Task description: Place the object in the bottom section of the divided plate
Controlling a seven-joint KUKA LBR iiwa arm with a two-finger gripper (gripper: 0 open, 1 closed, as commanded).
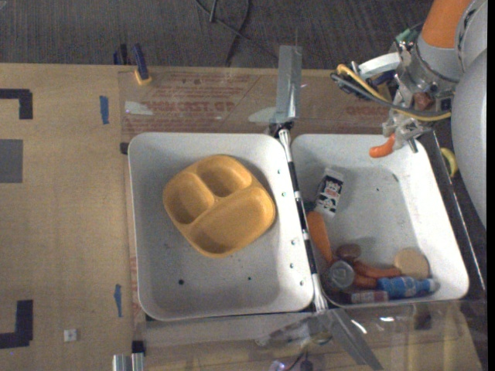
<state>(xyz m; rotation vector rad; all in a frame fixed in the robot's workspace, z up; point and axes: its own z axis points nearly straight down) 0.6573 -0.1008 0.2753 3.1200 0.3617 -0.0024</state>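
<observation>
you are looking down on a cardboard-covered bench, with black tape marks at the far left of the frame and blue tape strips along the board's inner edge. left of centre sits the left bin, shallow and white, and in its upper middle lies the yellow divided plate, turned at a slant, its two small sections toward the top and its one large section toward the lower right; nothing lies in any section. a metal bracket stands above the seam where the two bins meet. right of the seam, the right bin holds the clutter: a small white carton with dark print in its upper left, a carrot along the left wall, and along the bottom a dark round lid, a brown round piece, a reddish sausage shape, a tan disc and a blue tube. at the upper right of the frame the grey arm with its orange band reaches in, and the gripper hangs over the right bin's top rim. a small orange object shows just under its tip, touching or nearly so; you cannot tell whether the gripper is clenched on it or released.
</observation>
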